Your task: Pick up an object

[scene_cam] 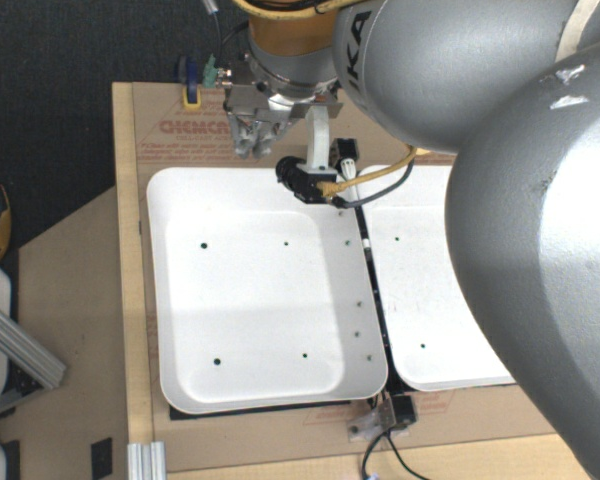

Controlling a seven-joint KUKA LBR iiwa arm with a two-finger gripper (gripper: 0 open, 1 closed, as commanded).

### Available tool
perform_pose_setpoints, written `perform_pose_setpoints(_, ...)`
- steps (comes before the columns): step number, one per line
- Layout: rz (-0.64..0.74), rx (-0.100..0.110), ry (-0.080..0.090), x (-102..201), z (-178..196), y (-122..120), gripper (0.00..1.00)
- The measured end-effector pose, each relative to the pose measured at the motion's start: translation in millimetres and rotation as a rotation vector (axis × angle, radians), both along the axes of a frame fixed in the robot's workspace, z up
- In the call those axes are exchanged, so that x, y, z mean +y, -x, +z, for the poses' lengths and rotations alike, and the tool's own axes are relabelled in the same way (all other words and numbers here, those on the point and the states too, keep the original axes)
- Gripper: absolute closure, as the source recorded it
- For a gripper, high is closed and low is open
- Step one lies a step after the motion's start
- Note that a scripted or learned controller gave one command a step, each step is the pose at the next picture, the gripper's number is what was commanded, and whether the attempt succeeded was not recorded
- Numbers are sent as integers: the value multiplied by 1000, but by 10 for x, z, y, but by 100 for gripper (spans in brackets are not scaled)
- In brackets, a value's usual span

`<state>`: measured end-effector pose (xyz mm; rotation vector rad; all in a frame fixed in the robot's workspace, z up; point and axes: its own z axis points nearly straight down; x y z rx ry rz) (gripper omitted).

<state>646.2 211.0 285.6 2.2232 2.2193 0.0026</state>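
Claw (252, 140) hangs at the far side of the scene, just beyond the far rim of the left bin (165, 268) and over the brown surface (130, 298), where red lettering (190, 128) is printed. From this slant it is a small grey cluster under the wrist, blurred and partly shaded, and I cannot tell whether it is spread or pressed together, nor whether anything sits in it.

Above it I see the orange band (290, 3), cut off by the top edge of the view. The grey arm (520, 188) fills the right side and covers most of the right bin (430, 308); I can see just its left strip and near-left corner. With that much hidden, I cannot tell where the object lies. The visible floor of the left bin is white with a few small dark dots.

A black fitting (302, 180) with a yellowish cable (375, 176) sits just right of the claw, at the far corner where the two bins meet. A small blue and yellow clip (191, 80) stands at the far edge of the surface, left of the claw. At the near edge, between the bins, a small black connector (395, 411) trails a wire out of view. A metal rail (20, 346) at the far left is cut off.
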Motion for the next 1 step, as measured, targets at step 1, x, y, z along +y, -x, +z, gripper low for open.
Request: perform_pose_setpoints(1, 4, -3, -1, 143, 227, 10, 100)
